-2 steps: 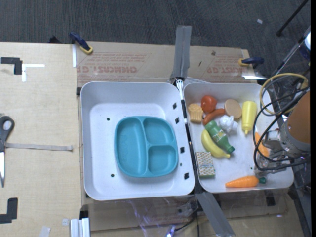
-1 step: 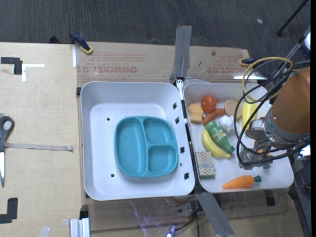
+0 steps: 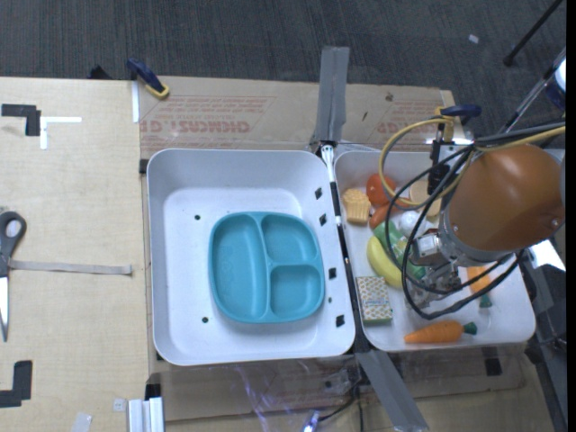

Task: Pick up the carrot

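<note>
The carrot (image 3: 436, 333) is orange with a small green top. It lies flat along the near wall of the right bin (image 3: 517, 327), its green end pointing right. My gripper (image 3: 439, 275) hangs over the middle of that bin, a little above and behind the carrot, wrapped in black cables. Nothing shows the carrot being held; it rests on the bin floor.
A yellow banana (image 3: 382, 261), a speckled block (image 3: 373, 299), a yellow waffle-like piece (image 3: 357, 207), red and orange items (image 3: 379, 193) and a green item (image 3: 397, 241) crowd the right bin's left half. The left bin (image 3: 171, 241) holds a teal divided plate (image 3: 267, 266). Scissors (image 3: 7, 241) lie at far left.
</note>
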